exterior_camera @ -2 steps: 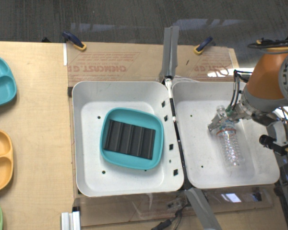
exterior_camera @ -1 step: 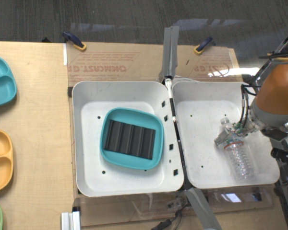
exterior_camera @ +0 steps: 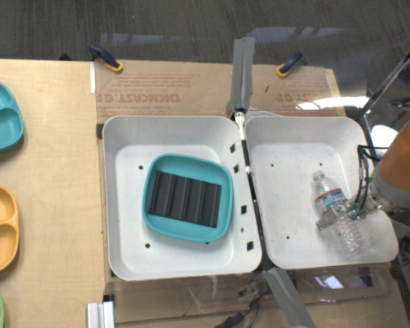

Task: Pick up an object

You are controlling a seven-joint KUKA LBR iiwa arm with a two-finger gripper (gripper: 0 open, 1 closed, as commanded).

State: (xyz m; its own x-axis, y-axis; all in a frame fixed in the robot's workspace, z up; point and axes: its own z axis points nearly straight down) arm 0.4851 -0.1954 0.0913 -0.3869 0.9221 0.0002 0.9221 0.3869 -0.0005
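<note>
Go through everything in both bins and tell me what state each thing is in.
Bottle: lying on its side in the right bin, cap on.
Teal dish: upright in the left bin, holding a black ridged insert.
Gripper: down at the bottle.

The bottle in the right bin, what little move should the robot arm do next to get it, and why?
Probably a small lift straight up. The gripper sits right at the middle of the clear plastic bottle, which lies on its side in the right bin. I cannot tell whether it has a grip, so lifting gently would test that.
</note>
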